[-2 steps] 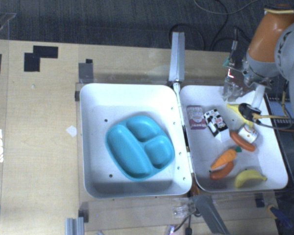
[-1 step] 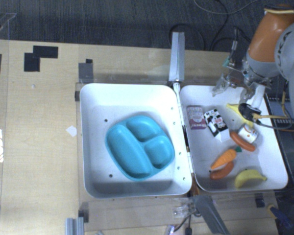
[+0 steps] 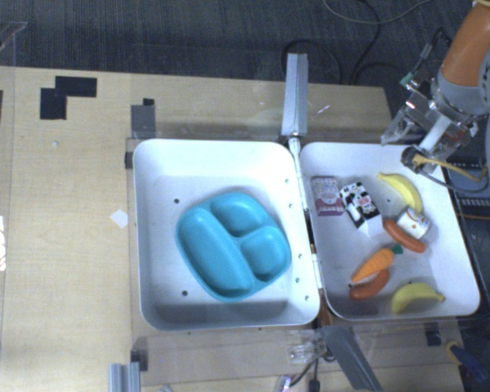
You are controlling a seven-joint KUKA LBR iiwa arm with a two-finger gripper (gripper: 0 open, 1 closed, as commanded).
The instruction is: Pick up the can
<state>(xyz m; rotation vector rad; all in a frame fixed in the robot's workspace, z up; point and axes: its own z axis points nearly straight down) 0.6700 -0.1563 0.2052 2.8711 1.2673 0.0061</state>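
Two white bins are seen side by side from the camera above. A blue divided plate (image 3: 233,243) is held by the left bin (image 3: 155,219). In the right bin (image 3: 453,260) the can (image 3: 413,223) is found toward the right wall, apparently on its side, resting against a red sausage (image 3: 402,237), just in front of a banana (image 3: 400,190) and near a black-and-white box (image 3: 359,202). A carrot (image 3: 374,264) is placed nearer the front. The gripper (image 3: 404,129) is held above the bin's back right corner, apart from everything; whether it is released or clenched cannot be told. The approach is judged to be the step in hand. Next, the gripper must be brought over the can and lowered, without the sausage or banana being caught.
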